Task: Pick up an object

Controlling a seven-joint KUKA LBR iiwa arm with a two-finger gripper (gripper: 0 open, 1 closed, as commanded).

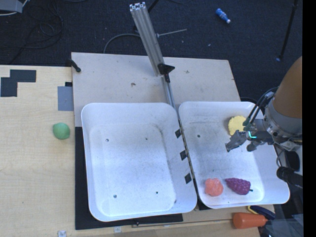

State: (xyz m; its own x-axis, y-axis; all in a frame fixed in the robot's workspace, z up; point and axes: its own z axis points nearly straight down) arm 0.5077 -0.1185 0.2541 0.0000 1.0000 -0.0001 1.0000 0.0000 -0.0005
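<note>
The camera view looks down at a slant on a pale wooden surface (29, 147) that carries two shallow white plastic bins side by side. The left bin (129, 162) has a speckled, scuffed floor. The right bin (197, 132) holds three small things: a rounded yellow object (236, 124) near its far right side, a salmon-pink lumpy object (214, 187) near its front edge, and a purple bunch-of-grapes-shaped object (238, 185) just beside the pink one, to its right.

The grey arm (289, 102) comes in from the right edge, and its dark two-finger tool (236, 143) hangs over the right bin, just in front of the yellow object and well apart from the pink and purple pair. A small teal light glows on the tool body. Dark finger parts point left and down, but how wide they stand cannot be told at this size, and nothing can be seen between them.

Outside the bins, a small green ball (61, 131) lies on the wooden surface to the left, well apart from the left bin. An orange cylindrical object (249, 220) lies just in front of the right bin. A slanted grey aluminium rail (148, 36) rises behind the bins, above the seam between them. A small blue object (222, 16) lies on the dark floor (98, 19) beyond.
</note>
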